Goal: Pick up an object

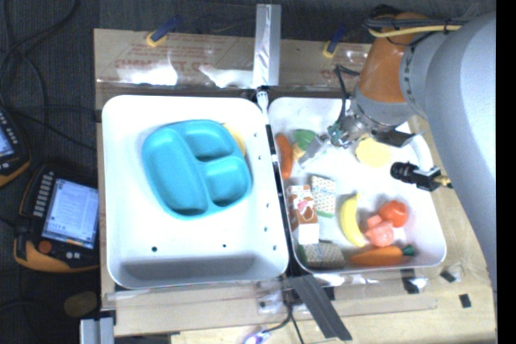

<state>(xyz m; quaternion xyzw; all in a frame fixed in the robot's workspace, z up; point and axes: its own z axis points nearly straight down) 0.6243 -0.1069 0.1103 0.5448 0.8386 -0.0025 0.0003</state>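
While the arm reached in from the right, these were the things to be seen:

Gripper (337,133): low in the upper part of the right bin (439,242), its metal tip too blurred and small to tell how it stood or whether it had hold of anything.
Green object (304,138): just left of the gripper tip, near it; touching or apart could not be told.
Pale yellow round object (373,152): just right of the gripper, partly under the wrist.
Carrot (284,155): lying along the right bin's left wall.
Small cartons (304,209): printed with pictures and patterns, the writing too small to read.
Banana (350,220): middle of the right bin, beside the cartons.
Red pieces (385,222): right of the banana, shapes hard to make out.
Orange carrot-like piece (379,255): along the front wall.
Blue divided tray (197,166): in the left bin (129,254), hiding most of something yellow at its right edge.
Arm (463,93): grey, orange band (379,72) above the wrist, cut off at the right.
Handheld screen (64,213): on the floor at left, display unreadable.
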